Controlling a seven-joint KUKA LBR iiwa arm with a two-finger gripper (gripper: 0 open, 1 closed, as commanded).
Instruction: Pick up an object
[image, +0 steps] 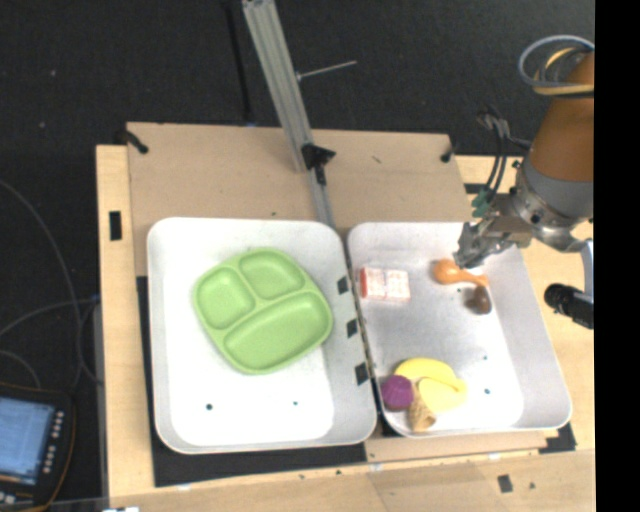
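Nearest the camera, at the near edge of the right bin (520, 300), sits a cluster of small things: a yellow piece (432, 380), a purple ball (397, 392) touching its left side, and a tan cone-like piece (422, 412) tucked against both. Farther back in that bin a small white box with red print (385, 285) lies close to the left wall, and an orange object (452, 271) lies toward the far right with a dark brown piece (480, 299) just beside it on its near side. The left bin (175, 330) holds a green divided plate (263, 310).

The gripper (478, 250) has its tip right at the orange object, which looks to be the thing it is after. Whether the gripper is parted or pressed together cannot be told from this angle, nor whether anything sits between them, so no hold can be claimed.

Risks, as I judge them: the orange object looks rounded and smooth, so an off-centre pinch could squirt it sideways. The brown piece is so close that closing could catch it too, or shove it away. Coming down too low would press the tips into the bin floor. A shallow grip could also let go during the lift.
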